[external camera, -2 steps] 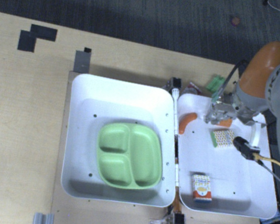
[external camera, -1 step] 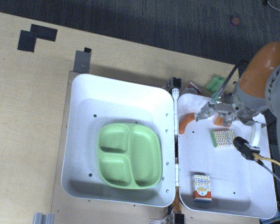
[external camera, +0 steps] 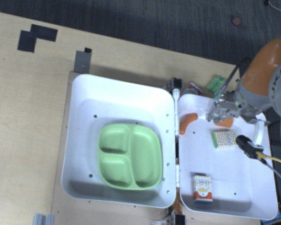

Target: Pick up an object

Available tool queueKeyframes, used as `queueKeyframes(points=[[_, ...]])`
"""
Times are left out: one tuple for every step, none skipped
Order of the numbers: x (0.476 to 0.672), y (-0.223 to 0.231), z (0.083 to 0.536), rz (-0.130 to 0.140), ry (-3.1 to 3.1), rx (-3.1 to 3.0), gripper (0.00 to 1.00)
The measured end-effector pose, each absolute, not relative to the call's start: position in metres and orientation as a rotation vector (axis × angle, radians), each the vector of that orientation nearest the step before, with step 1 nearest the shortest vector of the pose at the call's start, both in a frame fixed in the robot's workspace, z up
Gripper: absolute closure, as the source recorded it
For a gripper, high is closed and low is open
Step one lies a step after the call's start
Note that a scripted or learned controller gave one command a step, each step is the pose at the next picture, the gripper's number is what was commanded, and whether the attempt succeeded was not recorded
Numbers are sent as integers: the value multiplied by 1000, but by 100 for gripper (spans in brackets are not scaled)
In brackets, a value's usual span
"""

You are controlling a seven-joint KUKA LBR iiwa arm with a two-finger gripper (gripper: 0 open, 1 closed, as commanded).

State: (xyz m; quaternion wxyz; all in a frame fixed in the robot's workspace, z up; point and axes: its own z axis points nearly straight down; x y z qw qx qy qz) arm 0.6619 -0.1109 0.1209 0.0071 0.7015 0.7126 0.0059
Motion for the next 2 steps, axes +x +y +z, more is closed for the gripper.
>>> queueKeyframes(points=[[662,-111,121,17,2230,2193,0],[588,-103,90,12,2213,2209,0]])
